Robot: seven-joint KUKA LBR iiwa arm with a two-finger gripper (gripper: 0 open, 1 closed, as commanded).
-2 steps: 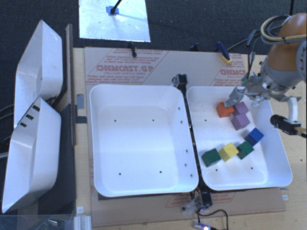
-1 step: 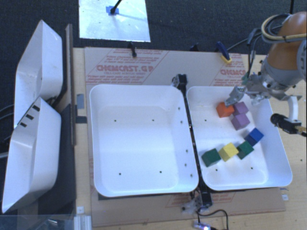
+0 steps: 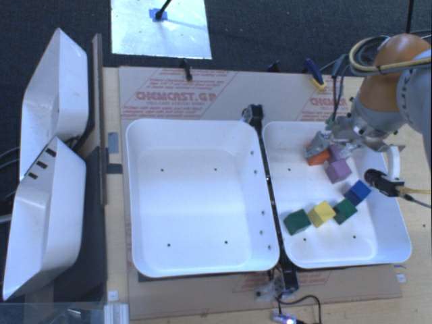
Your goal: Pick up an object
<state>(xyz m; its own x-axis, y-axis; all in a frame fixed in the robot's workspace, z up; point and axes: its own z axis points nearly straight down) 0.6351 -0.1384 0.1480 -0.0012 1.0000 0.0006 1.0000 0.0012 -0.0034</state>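
The gripper (image 3: 329, 142) hangs over the upper part of the right bin (image 3: 385, 252); its fingers are masked by the wrist housing, so I cannot tell whether they are spread or closed, nor whether anything sits between them. An orange block (image 3: 316, 158) lies just below-left of the gripper, touching or nearly touching it. A purple block (image 3: 337, 169) sits just beneath the gripper, tilted, beside the orange one. Further below and to the right is a blue block (image 3: 358, 192). Below that, in a loose row well under the gripper, are 3 more: a dark green block (image 3: 345, 210), a yellow block (image 3: 323, 212), and a green block (image 3: 296, 221), the yellow between the 2 greens and touching both or nearly so. That gives 6 blocks in the right bin, all small, matte, roughly cubic. The left bin (image 3: 145, 147), to the gripper's left, is a shallow white tray of smooth plastic with rounded corners and small dark dots across its floor. Both bins rest on a tan sheet (image 3: 175, 96) printed with red lettering. The arm (image 3: 395, 73) is grey with an orange band.
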